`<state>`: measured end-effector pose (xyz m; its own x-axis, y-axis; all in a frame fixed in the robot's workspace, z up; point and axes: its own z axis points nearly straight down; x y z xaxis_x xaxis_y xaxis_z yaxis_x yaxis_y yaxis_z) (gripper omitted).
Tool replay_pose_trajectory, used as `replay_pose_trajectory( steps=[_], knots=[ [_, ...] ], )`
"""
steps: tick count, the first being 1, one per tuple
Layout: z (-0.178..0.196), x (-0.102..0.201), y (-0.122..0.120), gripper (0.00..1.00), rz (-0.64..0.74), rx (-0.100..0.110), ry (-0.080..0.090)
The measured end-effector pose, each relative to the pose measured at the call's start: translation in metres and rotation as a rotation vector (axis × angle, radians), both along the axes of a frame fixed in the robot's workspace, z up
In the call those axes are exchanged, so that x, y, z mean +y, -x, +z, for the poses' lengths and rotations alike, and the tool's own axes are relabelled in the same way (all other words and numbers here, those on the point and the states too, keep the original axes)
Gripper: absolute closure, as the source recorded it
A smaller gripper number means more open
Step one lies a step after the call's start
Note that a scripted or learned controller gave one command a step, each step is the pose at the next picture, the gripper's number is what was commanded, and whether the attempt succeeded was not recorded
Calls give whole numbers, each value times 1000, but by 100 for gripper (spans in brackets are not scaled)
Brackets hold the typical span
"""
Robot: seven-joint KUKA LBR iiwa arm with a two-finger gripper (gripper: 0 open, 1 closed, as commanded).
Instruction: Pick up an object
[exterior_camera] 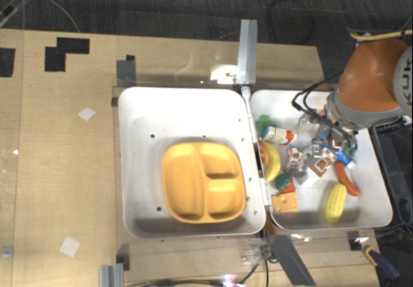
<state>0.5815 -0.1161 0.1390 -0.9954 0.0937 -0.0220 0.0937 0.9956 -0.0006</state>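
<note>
End effector (321, 148) low in right bin (381, 211), among small toys (310, 162); grip state unclear; corn (335, 202) just below.

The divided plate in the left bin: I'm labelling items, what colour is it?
Yellow; the divided plate shows plainly in the camera view, lying in the left bin.

In the right bin (374, 205) we see a cluster of small toy foods. A yellow corn cob (335, 202) lies tilted near the front wall. Just beside it, a red-orange sausage (347, 181) lies at a slant. A banana (273, 162) lies along the left wall, with an orange cheese wedge (285, 202) near the front-left corner. A small red-and-white bottle (279, 133) lies on its side behind the banana.
</note>
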Motion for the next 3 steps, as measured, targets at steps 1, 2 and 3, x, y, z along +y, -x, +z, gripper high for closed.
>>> replay_pose_trajectory(
  steps=[1, 2, 3],
  knots=[
    [-50, 22, -41, 0, -153, 8, -4],
    [-51, 26, -79, 0, -713, 22, -4],
    [-36, 28, -84, 100, -705, 0, -11]
  ],
)
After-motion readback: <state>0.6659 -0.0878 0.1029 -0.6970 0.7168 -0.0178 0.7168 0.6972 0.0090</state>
